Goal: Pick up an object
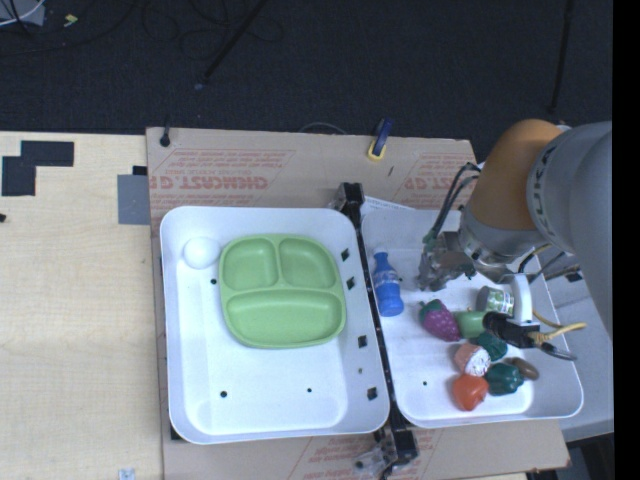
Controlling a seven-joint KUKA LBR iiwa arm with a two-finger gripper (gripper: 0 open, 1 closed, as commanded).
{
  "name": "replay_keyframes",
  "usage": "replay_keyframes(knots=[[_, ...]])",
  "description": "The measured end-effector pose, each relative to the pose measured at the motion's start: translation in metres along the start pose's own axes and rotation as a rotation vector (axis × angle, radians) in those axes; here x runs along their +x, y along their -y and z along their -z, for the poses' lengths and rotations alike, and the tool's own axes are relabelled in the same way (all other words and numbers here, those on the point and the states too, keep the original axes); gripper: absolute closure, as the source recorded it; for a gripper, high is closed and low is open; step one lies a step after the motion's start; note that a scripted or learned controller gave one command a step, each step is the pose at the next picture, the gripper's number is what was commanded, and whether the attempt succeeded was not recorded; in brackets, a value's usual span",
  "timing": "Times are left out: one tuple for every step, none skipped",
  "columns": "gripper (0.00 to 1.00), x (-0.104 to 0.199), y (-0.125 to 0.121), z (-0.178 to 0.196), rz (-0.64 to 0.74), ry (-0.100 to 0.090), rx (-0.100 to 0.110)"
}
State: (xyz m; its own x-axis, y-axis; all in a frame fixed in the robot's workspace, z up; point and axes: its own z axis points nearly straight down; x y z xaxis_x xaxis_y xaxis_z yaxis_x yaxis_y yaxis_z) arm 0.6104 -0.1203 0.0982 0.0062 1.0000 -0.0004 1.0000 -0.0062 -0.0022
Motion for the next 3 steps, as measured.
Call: replay_keyframes(knots=[[1.0,0.001,-0.01,0.056,0.006,-0.001,-0.004],[1.0,-0.004,-0.012,0.099,0.006,0.0,-0.004],[1.0,-0.006,-0.012,0.131,0.007,-0.001,-0.003]])
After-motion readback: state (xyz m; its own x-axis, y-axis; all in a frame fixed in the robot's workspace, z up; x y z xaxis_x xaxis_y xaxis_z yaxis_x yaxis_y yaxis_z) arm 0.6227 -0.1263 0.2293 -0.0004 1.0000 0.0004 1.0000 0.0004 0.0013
